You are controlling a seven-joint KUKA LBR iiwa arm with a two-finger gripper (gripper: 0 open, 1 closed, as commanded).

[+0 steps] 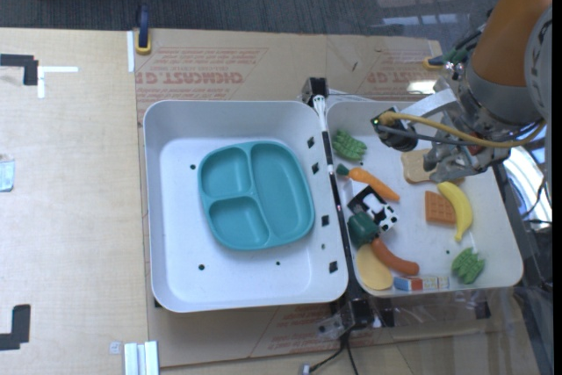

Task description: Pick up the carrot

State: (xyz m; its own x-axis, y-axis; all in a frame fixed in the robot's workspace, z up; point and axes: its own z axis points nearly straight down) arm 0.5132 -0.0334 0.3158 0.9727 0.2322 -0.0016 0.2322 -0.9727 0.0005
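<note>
The carrot is a small orange stick lying at a slant near the left wall of the right bin. It sits between a green leafy toy behind it and a black-and-white toy in front of it. The gripper hangs low over the bin's back right part, just above a tan bread slice. It is well to the right of the carrot and not touching it. The grey arm with its orange band comes in from the upper right.
The right bin also holds a banana, an orange waffle square, a dark green toy, a sausage, a yellow disc and a green piece. A teal divided plate lies in the left bin.
</note>
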